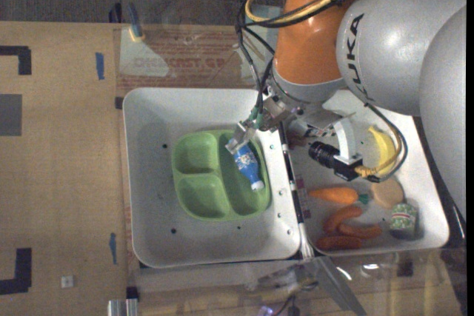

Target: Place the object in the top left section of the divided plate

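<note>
One blue bottle [249,167] pinched in the gripper [242,143], over the green divided plate's [200,192] large section. Carrying step; next, shift toward the top-left compartment, then release.

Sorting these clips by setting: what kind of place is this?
Likely a robotics lab bench: a KUKA arm over two white bins, toy food like a carrot, blue tape marks on the board.

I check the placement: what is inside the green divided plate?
A small blue bottle hangs at the tool over the green divided plate's right section. The two left sections show bare green; beneath the bottle is hidden.
</note>
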